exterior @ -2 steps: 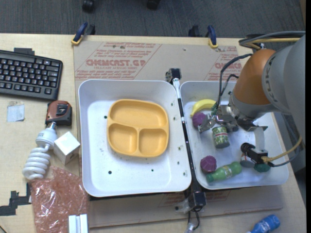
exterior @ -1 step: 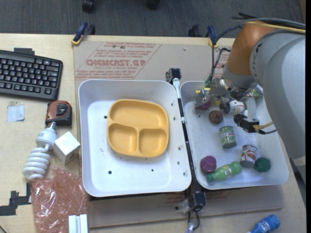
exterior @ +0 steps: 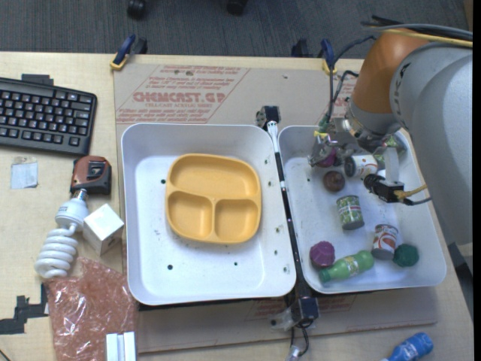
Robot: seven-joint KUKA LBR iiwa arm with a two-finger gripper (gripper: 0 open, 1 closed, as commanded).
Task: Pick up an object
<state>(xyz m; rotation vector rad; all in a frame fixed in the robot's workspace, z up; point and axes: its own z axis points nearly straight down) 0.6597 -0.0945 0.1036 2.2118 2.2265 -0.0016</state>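
1. Grey and orange-banded, the arm's gripper (exterior: 336,155) is being held low over the far part of the right white plastic bin (exterior: 428,277).
2. How far the claw is parted, and whether anything is being gripped, cannot be told.
3. A small dark brown round object (exterior: 334,180) is being approached, judging by its place just near of the claw.
4. A green-labelled small can (exterior: 349,211), a red-and-white can (exterior: 385,241), a green plastic bottle (exterior: 346,267), a purple lump (exterior: 322,253) and a dark green ball (exterior: 406,255) are lying nearer.
5. A yellow divided plastic tray (exterior: 214,198) is sitting in the left white bin (exterior: 143,277).
6. A closing and a straight lift are likely being called for next.
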